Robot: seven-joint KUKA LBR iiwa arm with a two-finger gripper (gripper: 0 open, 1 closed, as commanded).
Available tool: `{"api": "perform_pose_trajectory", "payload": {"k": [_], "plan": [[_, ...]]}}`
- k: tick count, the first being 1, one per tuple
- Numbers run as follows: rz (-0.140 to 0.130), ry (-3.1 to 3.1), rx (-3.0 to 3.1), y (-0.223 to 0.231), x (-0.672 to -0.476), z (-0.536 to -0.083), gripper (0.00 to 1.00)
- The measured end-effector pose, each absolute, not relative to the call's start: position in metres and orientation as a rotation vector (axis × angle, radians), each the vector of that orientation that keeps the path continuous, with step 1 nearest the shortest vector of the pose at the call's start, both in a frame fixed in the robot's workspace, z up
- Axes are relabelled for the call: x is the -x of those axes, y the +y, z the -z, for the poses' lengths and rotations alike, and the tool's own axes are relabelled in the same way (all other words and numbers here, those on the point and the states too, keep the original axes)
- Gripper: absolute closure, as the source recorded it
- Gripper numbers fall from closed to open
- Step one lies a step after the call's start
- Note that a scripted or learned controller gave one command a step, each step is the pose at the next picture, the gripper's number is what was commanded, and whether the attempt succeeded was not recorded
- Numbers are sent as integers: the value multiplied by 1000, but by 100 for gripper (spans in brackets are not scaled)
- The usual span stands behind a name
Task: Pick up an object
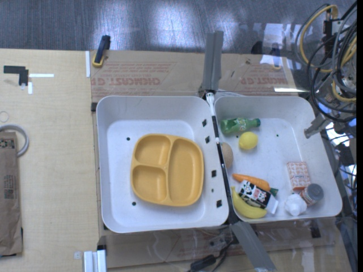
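The left bin [113, 152] holds a yellow three-part plate [167, 169]. In the right bin [278, 152] a green bottle [240, 124] lies at the back left, with a yellow lemon [248, 141] just in front of it. A brown round fruit [227, 152] rests against the divider. Toward the front lie a carrot [251, 181], a black-and-white pouch [256, 195] and a banana [248, 208]. At the front right sit a pink carton [298, 175], a small jar [312, 194] and a white lump [295, 205].
Brown cardboard [153, 75] lies behind the bins, with a yellow-and-black tool [101, 50] at its left end. Yellow and black cables [334, 50] hang at the right. A brown paper bag [8, 197] lies on the wooden bench at the far left.
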State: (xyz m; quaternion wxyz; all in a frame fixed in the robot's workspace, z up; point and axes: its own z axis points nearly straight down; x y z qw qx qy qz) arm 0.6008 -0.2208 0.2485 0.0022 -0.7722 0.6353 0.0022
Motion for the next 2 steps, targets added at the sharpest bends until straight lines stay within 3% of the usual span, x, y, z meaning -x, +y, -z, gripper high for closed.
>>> {"api": "perform_pose_trajectory", "payload": {"k": [1, 2], "plan": [[-9, 1747, 2606, -215, -593, -203, 0], [-9, 1747, 2606, -215, -593, -203, 0]]}}
